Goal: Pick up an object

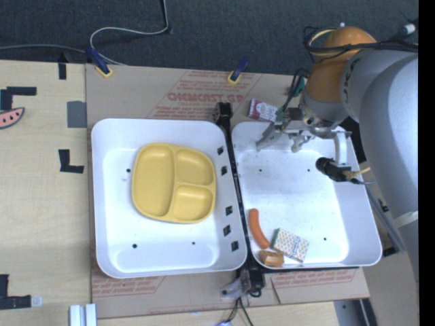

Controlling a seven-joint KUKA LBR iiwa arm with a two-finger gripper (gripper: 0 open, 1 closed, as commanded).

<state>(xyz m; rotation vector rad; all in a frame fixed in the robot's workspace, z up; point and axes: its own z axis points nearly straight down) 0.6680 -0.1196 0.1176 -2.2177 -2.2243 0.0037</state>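
My gripper hangs over the far edge of the right bin, its two fingers spread open with nothing between them. Near the bin's front left corner lie an orange sausage-shaped piece, a small brown piece and a patterned white packet. All are well in front of the gripper. A yellow divided plate lies in the left bin.
A small dark-red packet lies on the cardboard just behind the right bin, beside the gripper. Black clips run along the divider between the bins. The grey arm covers the right bin's far right side. Cables cross the dark floor behind.
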